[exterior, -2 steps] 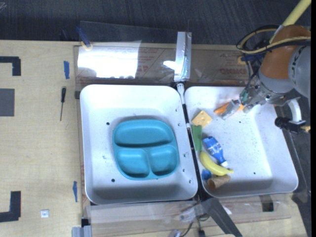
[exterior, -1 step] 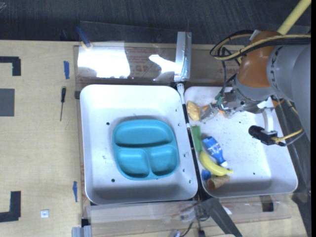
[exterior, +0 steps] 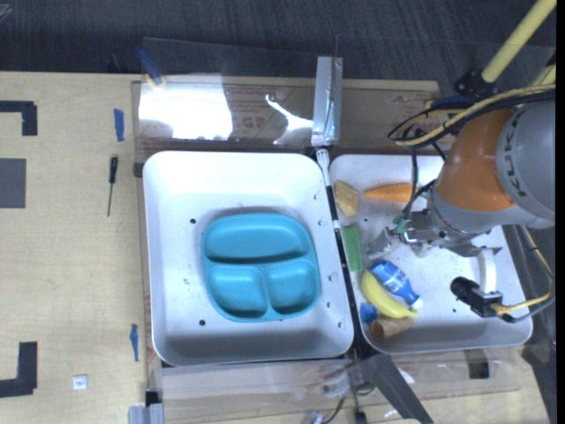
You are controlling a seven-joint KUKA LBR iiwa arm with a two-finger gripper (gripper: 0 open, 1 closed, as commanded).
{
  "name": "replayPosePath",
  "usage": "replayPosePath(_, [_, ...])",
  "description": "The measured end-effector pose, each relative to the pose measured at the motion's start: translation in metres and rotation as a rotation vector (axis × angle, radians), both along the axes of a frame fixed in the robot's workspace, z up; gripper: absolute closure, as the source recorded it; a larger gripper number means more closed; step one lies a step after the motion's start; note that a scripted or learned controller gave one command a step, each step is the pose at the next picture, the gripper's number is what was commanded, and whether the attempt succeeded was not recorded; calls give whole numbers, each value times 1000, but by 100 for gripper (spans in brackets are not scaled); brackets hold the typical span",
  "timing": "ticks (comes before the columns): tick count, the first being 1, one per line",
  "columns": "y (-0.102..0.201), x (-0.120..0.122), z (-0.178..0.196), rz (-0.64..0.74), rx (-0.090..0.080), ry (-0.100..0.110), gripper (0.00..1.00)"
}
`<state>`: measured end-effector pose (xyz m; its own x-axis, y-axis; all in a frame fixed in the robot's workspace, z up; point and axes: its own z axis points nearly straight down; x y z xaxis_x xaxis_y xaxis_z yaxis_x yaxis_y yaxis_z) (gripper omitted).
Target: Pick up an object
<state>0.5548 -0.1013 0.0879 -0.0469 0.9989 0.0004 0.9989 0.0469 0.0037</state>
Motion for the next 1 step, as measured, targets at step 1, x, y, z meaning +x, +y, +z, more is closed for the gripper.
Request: replayPosePath(1, [8,-30,0,99,-2,-5,0])
